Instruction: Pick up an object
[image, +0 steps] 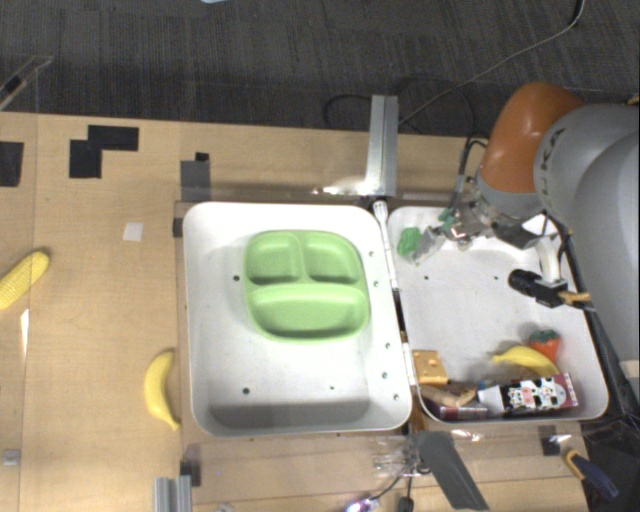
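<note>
Going for the small green object at the far end of the right bin.

I have the gripper (447, 232) low over the right bin (470, 300), just beside the small green object (409, 242), which lies against the bin's far-left corner; I cannot tell from this angle whether the jaws are open or closed. My judgement: centre the jaws over the green object before closing, and keep off the bin wall close behind it. The banana (524, 358), carton (530, 396) and other clutter sit at the bin's near end, well apart.
</note>
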